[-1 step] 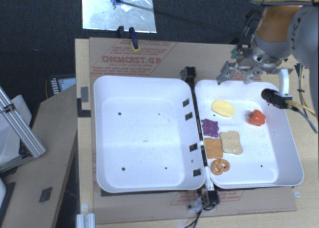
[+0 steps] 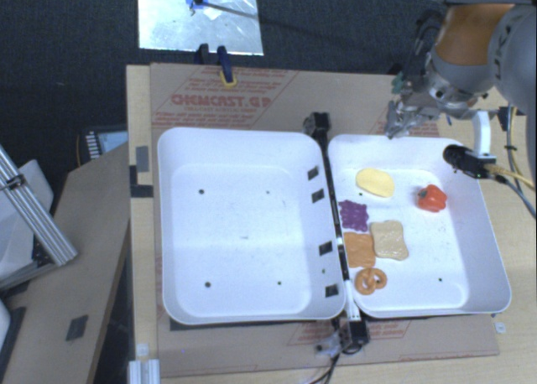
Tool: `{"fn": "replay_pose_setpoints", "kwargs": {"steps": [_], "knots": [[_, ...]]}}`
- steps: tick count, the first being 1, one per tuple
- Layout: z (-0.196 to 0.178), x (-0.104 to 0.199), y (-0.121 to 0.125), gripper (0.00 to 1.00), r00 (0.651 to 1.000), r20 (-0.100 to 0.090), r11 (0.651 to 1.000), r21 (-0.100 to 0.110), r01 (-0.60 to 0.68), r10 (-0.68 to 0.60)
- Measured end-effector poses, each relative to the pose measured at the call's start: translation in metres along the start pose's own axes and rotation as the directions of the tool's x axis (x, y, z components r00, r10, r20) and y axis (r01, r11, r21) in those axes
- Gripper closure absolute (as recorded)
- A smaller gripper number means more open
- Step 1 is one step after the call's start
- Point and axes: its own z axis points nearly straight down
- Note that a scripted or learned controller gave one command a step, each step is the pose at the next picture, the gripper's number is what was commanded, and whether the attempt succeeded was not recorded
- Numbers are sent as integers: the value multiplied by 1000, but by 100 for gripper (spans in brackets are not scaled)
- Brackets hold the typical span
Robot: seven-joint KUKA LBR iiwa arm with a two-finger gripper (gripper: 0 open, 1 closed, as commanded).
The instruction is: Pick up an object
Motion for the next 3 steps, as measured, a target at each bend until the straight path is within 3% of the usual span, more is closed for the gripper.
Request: {"fn": "replay_pose_setpoints", "kwargs": {"steps": [1,2,3], "knots": [[-93,12,-64,100,1000,0,1000,-5,-2,2],[-183,63,-113,100,1000,-2,1000,-7,3,-3],[-261,143,-163,100,1000,-5,1000,-6,8,-8]]}}
